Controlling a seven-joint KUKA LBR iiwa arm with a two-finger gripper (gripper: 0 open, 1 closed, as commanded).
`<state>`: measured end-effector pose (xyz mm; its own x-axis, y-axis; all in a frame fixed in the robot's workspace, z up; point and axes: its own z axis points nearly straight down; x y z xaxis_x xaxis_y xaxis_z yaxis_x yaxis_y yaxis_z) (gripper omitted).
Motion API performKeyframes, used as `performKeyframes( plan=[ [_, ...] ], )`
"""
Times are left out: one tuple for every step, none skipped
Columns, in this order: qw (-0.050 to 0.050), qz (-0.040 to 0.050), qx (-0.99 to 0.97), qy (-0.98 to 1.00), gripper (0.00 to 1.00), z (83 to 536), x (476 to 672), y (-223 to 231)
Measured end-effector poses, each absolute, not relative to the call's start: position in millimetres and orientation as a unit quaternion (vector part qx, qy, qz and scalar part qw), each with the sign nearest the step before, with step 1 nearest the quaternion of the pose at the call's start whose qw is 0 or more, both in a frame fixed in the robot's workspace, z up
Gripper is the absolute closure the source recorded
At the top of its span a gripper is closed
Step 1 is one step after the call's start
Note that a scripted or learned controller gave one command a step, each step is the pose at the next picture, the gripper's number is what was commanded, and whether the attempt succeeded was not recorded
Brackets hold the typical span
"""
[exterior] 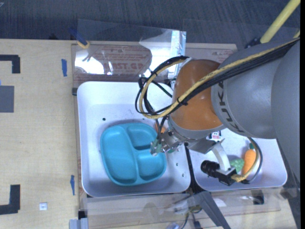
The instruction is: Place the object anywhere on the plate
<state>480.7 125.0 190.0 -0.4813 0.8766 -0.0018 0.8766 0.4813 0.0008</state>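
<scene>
A blue plate (126, 159) with three compartments lies in the left white bin (90, 128). My gripper (160, 147) hangs over the plate's right rim, where the upper and lower right compartments meet. The arm's orange band and wrist hide much of it from above. An orange toy carrot (249, 160) with a green top lies in the right bin (274, 175), well to the right of the gripper and apart from it.
The arm's grey body covers most of the right bin. Looped black and yellow cables (152, 89) hang over the back of the left bin. A clear plastic sheet (124, 56) lies behind the bins.
</scene>
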Motion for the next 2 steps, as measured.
performKeyframes(
  plan=[
    [0.001,-0.0005,0.453,0.891,1.0,192.0,523.8,45.9],
    [0.001,-0.0001,0.452,0.892,0.0,192.0,523.6,47.8]
  ],
)
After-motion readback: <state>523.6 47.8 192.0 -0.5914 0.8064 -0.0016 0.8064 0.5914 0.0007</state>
